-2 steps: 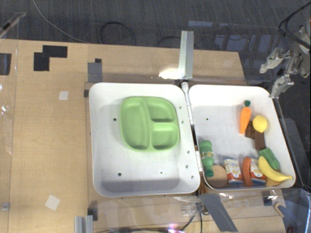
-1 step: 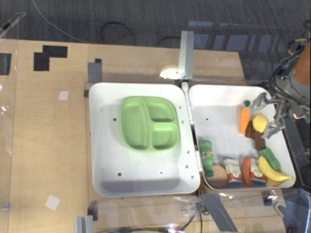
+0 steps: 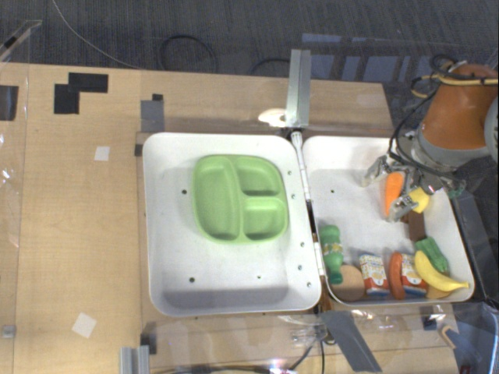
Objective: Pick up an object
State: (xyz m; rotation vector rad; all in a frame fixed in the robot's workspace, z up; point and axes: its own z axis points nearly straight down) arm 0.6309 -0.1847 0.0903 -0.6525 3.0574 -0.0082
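My gripper (image 3: 392, 188) hangs over the upper right part of the right bin (image 3: 343, 166), below the grey arm with its orange band. An orange carrot (image 3: 394, 193) stands nearly upright between the two fingers, and the gripper is shut on it. A small yellow piece (image 3: 421, 200) sits just right of the carrot, against the gripper. Whether the carrot still touches the bin floor I cannot tell.
Along the right bin's front lie a green bottle (image 3: 331, 252), a small carton (image 3: 373, 274), a red can (image 3: 397, 276), a banana (image 3: 438, 275), a green vegetable (image 3: 430, 252) and a brown item (image 3: 417, 226). The left bin (image 3: 168, 232) holds a green divided plate (image 3: 238, 198).
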